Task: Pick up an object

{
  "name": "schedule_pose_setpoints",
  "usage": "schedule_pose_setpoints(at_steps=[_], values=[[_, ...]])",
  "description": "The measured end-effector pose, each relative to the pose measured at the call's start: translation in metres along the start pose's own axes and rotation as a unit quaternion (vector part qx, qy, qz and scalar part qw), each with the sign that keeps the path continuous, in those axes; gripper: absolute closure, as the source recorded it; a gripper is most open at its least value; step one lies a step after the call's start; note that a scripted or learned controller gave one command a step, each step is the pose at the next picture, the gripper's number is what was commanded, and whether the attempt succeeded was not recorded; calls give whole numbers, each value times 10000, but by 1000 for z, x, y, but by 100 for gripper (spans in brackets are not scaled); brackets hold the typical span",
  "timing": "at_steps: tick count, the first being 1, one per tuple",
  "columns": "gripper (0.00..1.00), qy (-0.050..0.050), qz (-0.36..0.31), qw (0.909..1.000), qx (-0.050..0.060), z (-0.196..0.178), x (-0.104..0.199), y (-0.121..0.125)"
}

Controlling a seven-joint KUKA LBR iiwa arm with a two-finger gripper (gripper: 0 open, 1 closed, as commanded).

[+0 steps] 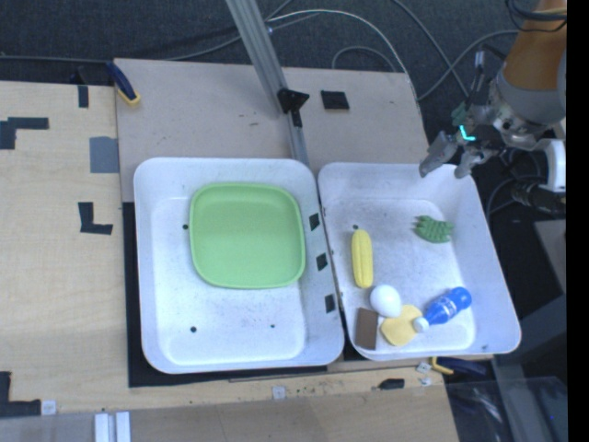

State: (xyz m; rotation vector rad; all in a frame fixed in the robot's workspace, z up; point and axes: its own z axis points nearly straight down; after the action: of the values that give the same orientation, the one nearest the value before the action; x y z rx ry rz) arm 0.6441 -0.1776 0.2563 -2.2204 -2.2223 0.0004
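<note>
The right bin (pixel 479 219) holds several small objects. A green leafy toy (pixel 433 229) lies near its far right. A yellow corn cob (pixel 362 258) lies in the middle, and a white egg (pixel 386 298) sits below it. A brown block (pixel 367 328), a yellow piece (pixel 400 328) and a blue bottle (pixel 444 307) crowd the near edge. My gripper (pixel 448 162) hangs over the bin's far right corner, above and behind the green toy. It is open with nothing between its fingers.
A square green plate (pixel 247 235) lies in the left bin (pixel 166 274). A slanted metal pole (pixel 267 53) rises behind the bins. Cables trail across the dark floor at the back right.
</note>
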Motion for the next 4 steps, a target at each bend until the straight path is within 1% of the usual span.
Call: schedule_pose_setpoints(at_steps=[1,2,3,4], values=[[0,0,0,10000,1,0,0,0],[0,4,2,10000,18,45,6,-3],[0,6,1,10000,27,105,15,-6],[0,6,1,10000,28,164,18,-16]])
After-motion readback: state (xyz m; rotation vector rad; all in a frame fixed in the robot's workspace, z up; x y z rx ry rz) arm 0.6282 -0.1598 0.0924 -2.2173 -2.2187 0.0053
